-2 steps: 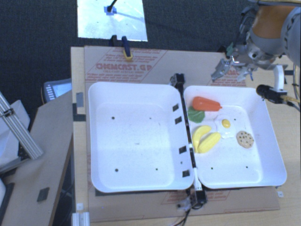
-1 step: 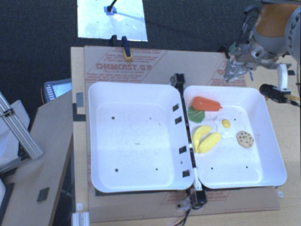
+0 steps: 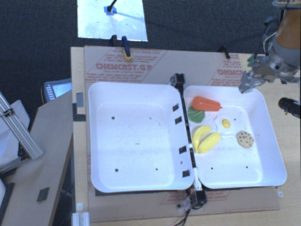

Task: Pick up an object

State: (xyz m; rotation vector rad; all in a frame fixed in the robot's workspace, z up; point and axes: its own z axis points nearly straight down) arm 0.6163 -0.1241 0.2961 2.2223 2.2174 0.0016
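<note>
Hovering hand: the hand [image 3: 248,84] hangs at the upper right of the frame, over the far right corner of the right bin [image 3: 269,140], with nothing between its fingers.
Hand state: I cannot tell whether the fingers are apart or together; they show as a small grey mass pointing down and left.
Arm: the grey arm [image 3: 282,55] comes in from the right edge, its orange band [image 3: 288,32] above the wrist.
Carrot: an orange toy carrot [image 3: 206,104] lies in the upper left part of the right bin, the nearest thing to the hand yet apart from it.
Green piece: a green leaf-like toy [image 3: 196,115] lies just below the carrot, touching it, close to the bin's left wall.
Egg: a fried egg toy [image 3: 225,124] with a yellow yolk lies right of the green piece, near the bin's middle.
Bananas: two yellow banana-like pieces [image 3: 206,138] lie side by side below the green piece, touching each other.
Cookie: a round speckled cookie [image 3: 244,139] lies right of the bananas, just below the egg.
Left bin: the left bin [image 3: 96,140] sits beside the right one, their inner rims joined by black clips [image 3: 179,121].
Bench: a brown printed board [image 3: 155,62] on the bench lies under both bins.
Upper left: a shiny metal sheet [image 3: 122,25] lies on the dark floor beyond the bench.
</note>
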